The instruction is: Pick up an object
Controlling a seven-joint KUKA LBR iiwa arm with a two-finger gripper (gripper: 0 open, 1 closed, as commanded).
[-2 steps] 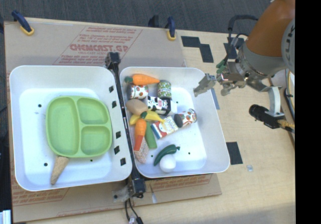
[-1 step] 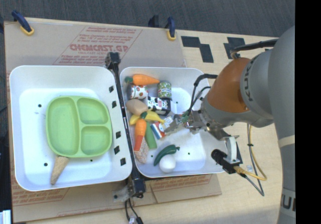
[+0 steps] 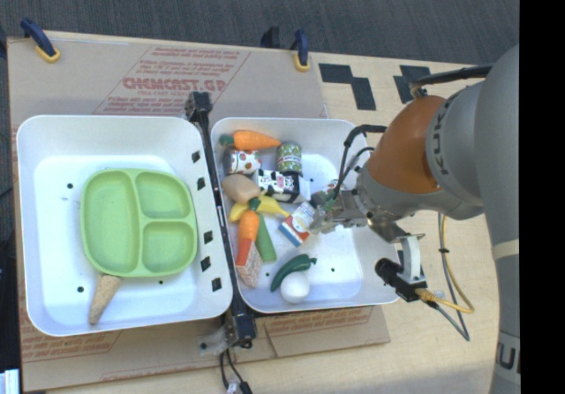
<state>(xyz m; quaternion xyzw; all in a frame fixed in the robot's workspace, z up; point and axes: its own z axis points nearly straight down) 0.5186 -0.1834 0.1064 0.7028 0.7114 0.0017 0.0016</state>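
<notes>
Nothing is lifted yet, as far as I can judge: the toy food lies heaped in the right-hand shallow white bin (image 3: 346,288), a small red-white-and-blue packet (image 3: 298,223) at the heap's right edge. The grey two-finger gripper (image 3: 328,211) is low just beside that packet; I cannot tell its state or whether they touch.

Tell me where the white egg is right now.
In the camera view, the white egg lies in the right bin near its front edge, touching the green pepper just behind it, left of the hand.
</notes>
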